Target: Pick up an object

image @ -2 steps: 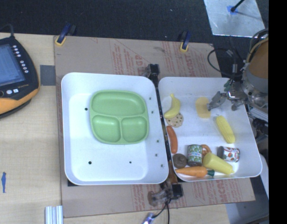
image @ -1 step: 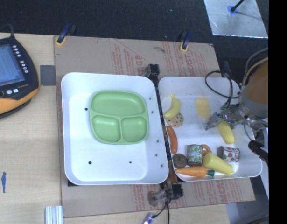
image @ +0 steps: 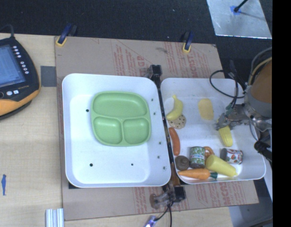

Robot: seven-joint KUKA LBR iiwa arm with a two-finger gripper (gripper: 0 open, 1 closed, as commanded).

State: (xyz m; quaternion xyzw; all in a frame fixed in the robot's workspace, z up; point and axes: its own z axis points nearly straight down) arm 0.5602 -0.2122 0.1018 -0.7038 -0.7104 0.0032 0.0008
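- One small yellow plastic block (image: pixel 225 136) lies in the right white bin (image: pixel 192 85), directly under the gripper (image: pixel 228 120).
- Gripper's finger state: cannot tell.
- Likely light, rigid, slick; grasp across narrow width.

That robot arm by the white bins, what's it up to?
The arm's gripper is reaching into the right bin from the side, low over a small yellow piece of toy food. Nothing looks lifted yet. The bin also has a banana, a cookie, a carrot, a small can and more. The left bin carries a green divided plate.
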